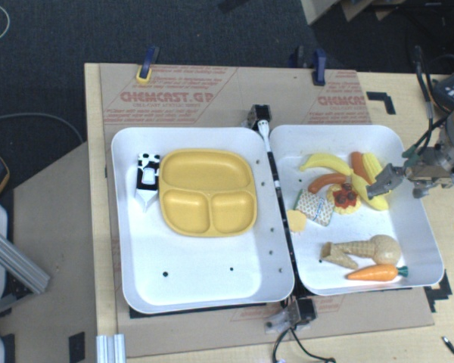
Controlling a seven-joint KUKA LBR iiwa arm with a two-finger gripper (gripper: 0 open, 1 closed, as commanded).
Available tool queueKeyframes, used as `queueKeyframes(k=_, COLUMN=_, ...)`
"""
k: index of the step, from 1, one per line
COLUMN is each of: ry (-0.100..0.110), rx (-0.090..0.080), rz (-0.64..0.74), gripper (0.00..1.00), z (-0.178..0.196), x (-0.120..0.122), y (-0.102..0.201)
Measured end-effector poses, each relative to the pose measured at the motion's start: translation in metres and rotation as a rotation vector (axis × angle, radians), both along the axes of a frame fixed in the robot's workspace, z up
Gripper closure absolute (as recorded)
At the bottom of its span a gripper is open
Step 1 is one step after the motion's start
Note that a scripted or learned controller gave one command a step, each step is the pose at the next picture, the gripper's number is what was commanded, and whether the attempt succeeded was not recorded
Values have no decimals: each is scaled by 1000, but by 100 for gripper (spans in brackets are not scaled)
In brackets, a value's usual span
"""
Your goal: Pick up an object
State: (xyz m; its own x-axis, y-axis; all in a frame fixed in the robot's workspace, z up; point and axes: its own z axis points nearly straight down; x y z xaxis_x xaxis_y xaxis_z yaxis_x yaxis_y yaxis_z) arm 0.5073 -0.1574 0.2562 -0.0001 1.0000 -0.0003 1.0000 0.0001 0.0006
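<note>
The gripper (384,181) hangs low at the right bin's (424,237) upper right; whether it is spread or closed I cannot tell, and nothing shows clamped in it. The toy corn (369,166) and a red piece (347,196) lie just to its left, with the banana (324,162) farther left. The carrot (375,273) and ice-cream cone (363,249) lie nearer the camera, long axes left-right. The yellow divided plate (208,192) sits in the left bin (189,271).

Dark carpeted floor (98,21) surrounds a pale wooden bench (212,89) — cables (30,119) trail across it at left.
</note>
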Motion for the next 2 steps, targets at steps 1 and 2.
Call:
queueKeyframes(k=1, ry=8, rx=3, rz=0, gripper=0, z=-64, x=0, y=2)
queueKeyframes(k=2, ry=9, rx=4, rz=-1, gripper=0, z=-117, x=-11, y=6)
